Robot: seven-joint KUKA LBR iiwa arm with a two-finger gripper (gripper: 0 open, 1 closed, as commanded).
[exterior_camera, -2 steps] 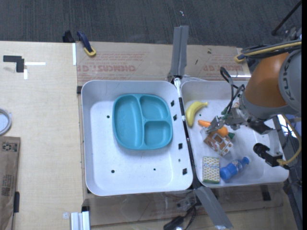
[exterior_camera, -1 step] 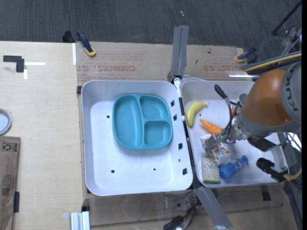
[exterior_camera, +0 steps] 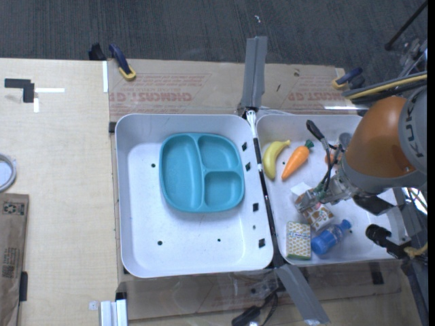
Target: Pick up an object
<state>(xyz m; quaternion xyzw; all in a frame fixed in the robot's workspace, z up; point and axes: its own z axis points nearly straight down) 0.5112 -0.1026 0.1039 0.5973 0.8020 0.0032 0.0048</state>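
Nothing lifted yet, by the look of it. Two-finger gripper (exterior_camera: 314,197) down low in the right white bin (exterior_camera: 285,123), right over a small patterned carton (exterior_camera: 317,215); can't tell if anything's actually grabbed. Just below it: greenish snack box (exterior_camera: 298,240) and blue plastic bottle (exterior_camera: 331,238). Further up-left: yellow banana (exterior_camera: 273,157), orange carrot (exterior_camera: 295,161). Well off left: teal divided plate (exterior_camera: 202,172). Grab and lift both still to do, probably.

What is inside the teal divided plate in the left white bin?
The teal divided plastic plate lies flat in the left shallow white bin. All three compartments show bare teal surface with no items inside. The bin floor under the plate is covered, so it cannot be seen.
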